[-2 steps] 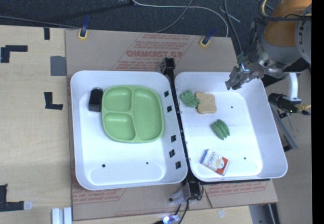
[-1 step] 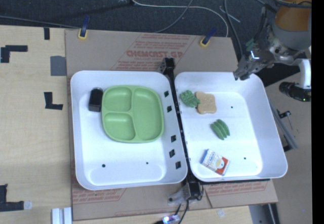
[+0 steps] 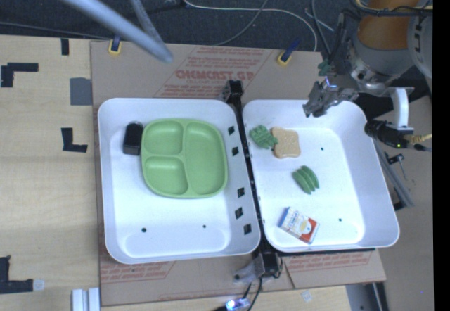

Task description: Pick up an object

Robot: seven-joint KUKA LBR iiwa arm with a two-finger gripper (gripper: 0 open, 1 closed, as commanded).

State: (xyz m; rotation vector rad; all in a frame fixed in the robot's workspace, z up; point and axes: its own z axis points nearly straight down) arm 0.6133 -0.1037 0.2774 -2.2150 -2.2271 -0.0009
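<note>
My gripper (image 3: 318, 106) hangs over the far edge of the right bin (image 3: 373, 183), apart from everything in it. No object is visible between its dark fingers, and their spread is too blurred to read. In that bin lie a green leafy toy (image 3: 262, 136), a tan bread slice (image 3: 286, 142) touching it, a green bean-like toy (image 3: 306, 179) near the middle, and a small white, blue and red box (image 3: 299, 224) toward the front. All of these sit below and to the left of the gripper.
The left bin (image 3: 126, 232) holds a green divided plate (image 3: 185, 157) and a small black block (image 3: 133, 138) at its left side. A black divider (image 3: 242, 162) joins the bins. Cables (image 3: 281, 0) trail across the dark back area. A grey pole (image 3: 84, 0) crosses the upper left.
</note>
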